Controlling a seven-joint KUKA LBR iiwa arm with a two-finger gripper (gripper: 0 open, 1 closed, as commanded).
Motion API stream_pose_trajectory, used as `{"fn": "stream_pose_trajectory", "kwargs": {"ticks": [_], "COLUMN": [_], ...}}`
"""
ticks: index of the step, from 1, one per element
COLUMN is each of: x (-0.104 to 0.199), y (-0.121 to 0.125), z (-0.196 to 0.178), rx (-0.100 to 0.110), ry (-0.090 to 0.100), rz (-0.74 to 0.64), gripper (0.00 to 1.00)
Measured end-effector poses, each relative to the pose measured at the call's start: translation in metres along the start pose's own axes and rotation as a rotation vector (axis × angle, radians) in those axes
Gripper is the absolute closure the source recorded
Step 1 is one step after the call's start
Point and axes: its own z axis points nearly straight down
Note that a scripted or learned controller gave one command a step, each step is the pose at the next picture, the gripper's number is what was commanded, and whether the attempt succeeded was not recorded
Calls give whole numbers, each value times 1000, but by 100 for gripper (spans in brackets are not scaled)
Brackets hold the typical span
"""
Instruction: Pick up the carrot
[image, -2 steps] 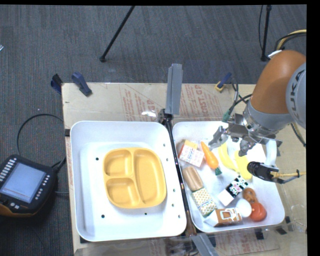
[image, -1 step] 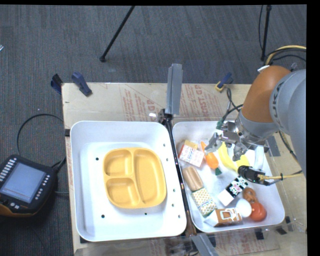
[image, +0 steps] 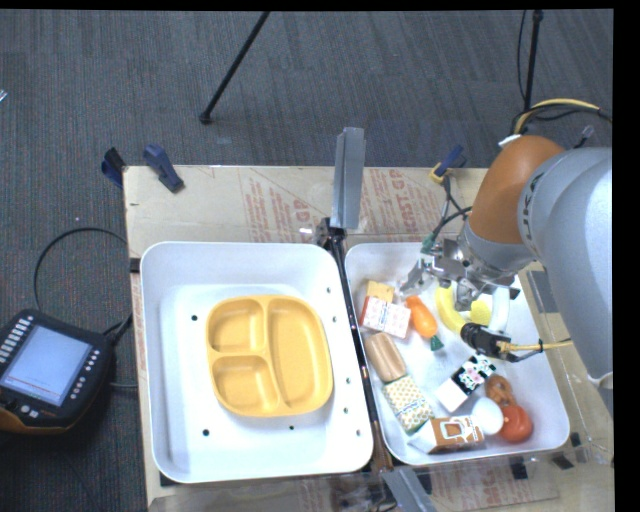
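1. Teach pendant (image: 45, 372) on the carpet at 9 o'clock from the bench, screen lit, cable looping up behind it.
2. Left bin (image: 165, 300): holds a yellow three-compartment tray (image: 268, 355), lying flat near the bin centre.
3. Grey upright post (image: 349, 185) stands at 12 o'clock of the seam between the two bins.
4. Right bin (image: 555, 400): crowded with toy food. Along its left side, a cheese wedge (image: 379, 292), a red-and-white packet (image: 386, 316), a hot-dog bun (image: 385, 355) and a patterned green box (image: 407, 402), running from 12 toward 6 o'clock.
5. Carrot (image: 423, 318): orange, green stub pointing toward 5 o'clock, just beside the red-and-white packet at its 3 o'clock. It lies on the bin floor.
6. Banana (image: 452, 310) just beside the carrot at 3 o'clock.
7. Gripper (image: 452, 282): above the banana, at roughly 1 o'clock from the carrot. Cannot tell how wide it stands. Nothing seen held.
8. Lower right corner of the bin: black-and-white carton (image: 473, 374), white egg (image: 487, 416), tomato (image: 515, 422), brown-and-white carton (image: 455, 432).
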Motion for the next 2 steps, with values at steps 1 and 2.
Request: {"fn": "stream_pose_trajectory", "kwargs": {"ticks": [1, 2], "x": [1, 1], "y": [1, 0], "z": [-11, -10], "rx": [-2, 1], "ry": [1, 0], "rz": [-3, -3], "gripper": [100, 0]}}
